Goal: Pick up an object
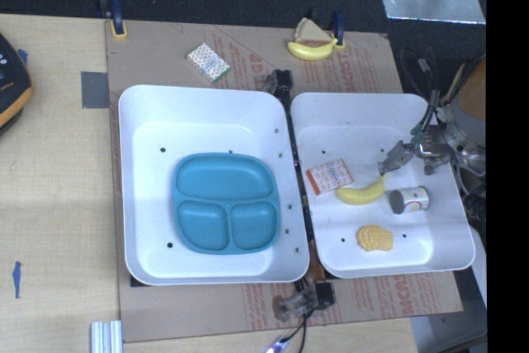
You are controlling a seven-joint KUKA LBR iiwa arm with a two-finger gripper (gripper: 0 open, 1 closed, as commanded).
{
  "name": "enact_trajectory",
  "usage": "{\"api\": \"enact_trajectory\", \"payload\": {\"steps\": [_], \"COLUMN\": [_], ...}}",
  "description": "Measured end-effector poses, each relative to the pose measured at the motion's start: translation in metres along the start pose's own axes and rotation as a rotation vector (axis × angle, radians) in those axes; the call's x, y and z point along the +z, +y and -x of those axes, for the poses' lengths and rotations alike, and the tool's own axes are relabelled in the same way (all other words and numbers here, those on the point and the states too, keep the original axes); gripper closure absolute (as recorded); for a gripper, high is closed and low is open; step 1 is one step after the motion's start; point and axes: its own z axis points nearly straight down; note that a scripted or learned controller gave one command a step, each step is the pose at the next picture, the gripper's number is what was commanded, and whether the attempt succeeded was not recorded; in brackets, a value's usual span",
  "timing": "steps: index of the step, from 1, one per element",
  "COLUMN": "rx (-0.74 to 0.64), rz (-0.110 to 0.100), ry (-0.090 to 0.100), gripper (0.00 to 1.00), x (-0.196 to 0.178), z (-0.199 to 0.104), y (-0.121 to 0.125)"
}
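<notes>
Lying curved: yellow banana (361, 193).

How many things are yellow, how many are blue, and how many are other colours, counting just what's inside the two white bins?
Yellow: 2, the banana and the bumpy yellow lump
Blue: 1, the tray
Other colours: 2, the red and white packet and the little can
Total: 5

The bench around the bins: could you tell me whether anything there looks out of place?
Yes. A banana and a patterned packet lie on the cardboard behind the bins, outside both. The other items, including a second banana, sit in the right bin. A small can there lies on its side.
</notes>
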Motion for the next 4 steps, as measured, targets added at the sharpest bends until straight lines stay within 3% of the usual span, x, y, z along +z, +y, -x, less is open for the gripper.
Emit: {"api": "enact_trajectory", "payload": {"steps": [1,2,3,4], "rx": [-0.001,0.001,-0.002,-0.005], "rz": [-0.001,-0.002,0.003,0.001], "ry": [0.001,0.002,-0.001,-0.002], "gripper": [0.00,0.00,0.00,1.00], "x": [0.036,0.061,0.073,0.063], "z": [-0.017,0.032,0.026,0.027], "y": [0.013,0.004,-0.013,-0.013]}}
